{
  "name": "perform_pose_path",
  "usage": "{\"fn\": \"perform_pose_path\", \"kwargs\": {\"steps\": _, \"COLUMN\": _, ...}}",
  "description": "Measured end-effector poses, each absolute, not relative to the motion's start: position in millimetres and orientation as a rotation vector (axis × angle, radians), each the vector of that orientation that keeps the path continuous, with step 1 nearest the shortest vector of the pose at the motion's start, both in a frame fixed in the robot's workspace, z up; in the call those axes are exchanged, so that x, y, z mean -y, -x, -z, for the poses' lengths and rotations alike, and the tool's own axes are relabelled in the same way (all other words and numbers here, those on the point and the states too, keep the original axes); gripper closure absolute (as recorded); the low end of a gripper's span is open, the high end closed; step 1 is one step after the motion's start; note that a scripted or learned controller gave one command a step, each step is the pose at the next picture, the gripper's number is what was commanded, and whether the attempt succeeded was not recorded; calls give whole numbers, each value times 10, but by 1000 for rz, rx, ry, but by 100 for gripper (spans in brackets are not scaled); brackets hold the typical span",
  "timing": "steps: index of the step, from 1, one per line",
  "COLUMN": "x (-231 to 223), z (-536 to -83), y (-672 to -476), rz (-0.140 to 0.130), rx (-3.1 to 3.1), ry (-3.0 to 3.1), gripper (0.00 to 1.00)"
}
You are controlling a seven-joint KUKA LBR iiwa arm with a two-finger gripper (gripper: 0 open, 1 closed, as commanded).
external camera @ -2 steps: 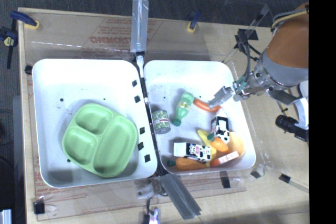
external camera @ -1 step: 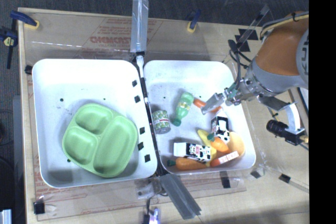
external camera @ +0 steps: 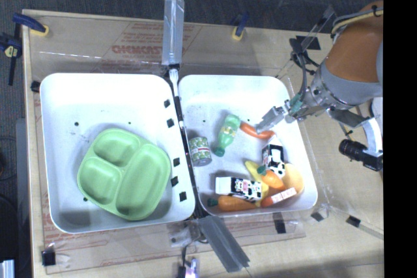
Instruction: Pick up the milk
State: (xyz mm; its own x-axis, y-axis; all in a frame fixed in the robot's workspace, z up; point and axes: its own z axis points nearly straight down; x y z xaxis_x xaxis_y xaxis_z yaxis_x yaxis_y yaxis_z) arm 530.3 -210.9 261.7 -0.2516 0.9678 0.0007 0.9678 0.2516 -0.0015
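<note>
Nearest, the white cow-patterned milk carton (external camera: 238,187) lies flat at the right-hand white bin (external camera: 221,89)'s front, touching an orange carrot (external camera: 236,204); probably light, stiff, slick, best pinched across its narrow sides. Farther back, the gripper (external camera: 266,122) hovers above another carrot, its opening undiscernible.

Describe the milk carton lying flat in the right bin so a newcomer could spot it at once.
Start at the right bin, the one without the green plate. Go to its near edge, where the toy food is piled. The milk carton lies on its side there, just above a carrot. It is a white box with black cow patches, while the pieces around it are orange and yellow.
</note>
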Motion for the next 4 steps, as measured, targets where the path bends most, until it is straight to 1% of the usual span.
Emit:
{"fn": "perform_pose_path", "kwargs": {"steps": 1, "x": 2098, "z": -2635, "y": -5110, "rz": -2, "rx": 2491, "ry": 1910, "gripper": 0}}
{"fn": "perform_pose_path", "kwargs": {"steps": 2, "x": 2093, "z": -2369, "y": -5188, "rz": -3, "rx": 2519, "ry": 1873, "gripper": 0}}
{"fn": "perform_pose_path", "kwargs": {"steps": 3, "x": 2095, "z": -2539, "y": -5135, "rz": -1, "rx": 2553, "ry": 1832, "gripper": 0}}
{"fn": "perform_pose_path", "kwargs": {"steps": 4, "x": 2111, "z": -2238, "y": -5048, "rz": -3, "rx": 2370, "ry": 2057, "gripper": 0}}
